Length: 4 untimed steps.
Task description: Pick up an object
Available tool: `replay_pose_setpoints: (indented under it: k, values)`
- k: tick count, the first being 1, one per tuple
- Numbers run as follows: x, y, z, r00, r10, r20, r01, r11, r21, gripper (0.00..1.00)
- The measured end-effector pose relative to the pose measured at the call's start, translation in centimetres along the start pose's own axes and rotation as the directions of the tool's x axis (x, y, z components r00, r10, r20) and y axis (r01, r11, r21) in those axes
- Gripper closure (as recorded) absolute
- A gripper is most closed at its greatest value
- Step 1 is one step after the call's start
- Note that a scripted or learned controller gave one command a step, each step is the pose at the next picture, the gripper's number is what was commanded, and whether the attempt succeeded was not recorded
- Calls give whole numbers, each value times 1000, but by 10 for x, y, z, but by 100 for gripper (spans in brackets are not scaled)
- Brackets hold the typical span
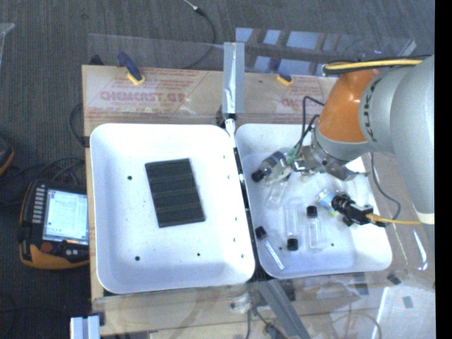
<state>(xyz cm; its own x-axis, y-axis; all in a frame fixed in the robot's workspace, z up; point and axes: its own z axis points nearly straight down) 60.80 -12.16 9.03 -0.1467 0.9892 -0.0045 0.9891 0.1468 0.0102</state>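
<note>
The only writing is pale red print on the brown board (152,97) behind the bins. It is blurred and seems to read "CHEMCAST GP", and a second patch of the same print shows at upper right, half hidden by the arm (385,119). A blue clamp (131,68) sits on the board's upper left edge. An upright metal strip (233,76) stands at the top of the seam between the two bins.

At the lower left of the frame an orange-and-black handset (55,224) with a lit screen lies on the grey carpet (42,34). The text on the screen is too small to read. A thin cable (192,7) trails down from the top edge.

The left bin (113,260) holds a single dark ribbed slab (175,192), lying flat and slightly turned, near the bin's centre.

The right bin (367,256) holds several small clear bottles with black caps, scattered and mostly on their sides. One bottle (271,169) lies in the upper left part of the bin. A black cap (260,232) lies by the left wall, and another capped bottle (292,240) lies toward the bottom. A further one (311,214) is at the middle.

The arm comes in from the right, its orange band over the bin's upper right corner. The gripper (288,165) is low over the bin's upper left part, just beside the uppermost bottle. Glare and clear plastic blur this spot, so I cannot tell whether it is spread or closed, or whether it grips anything.
</note>
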Motion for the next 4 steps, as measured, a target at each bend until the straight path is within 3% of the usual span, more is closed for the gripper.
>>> replay_pose_setpoints:
  k: [1, 2, 3, 4]
  values:
    - [0, 1, -10, 1000, 1, -1, -1, 1000, -4, 100]
    - [0, 1, -10, 1000, 0, -1, 0, 1000, -4, 0]
    - [0, 1, -19, 1000, 1, -3, -1, 1000, -4, 100]
    - [1, 1, -19, 1000, 1, -3, -1, 1000, -4, 0]
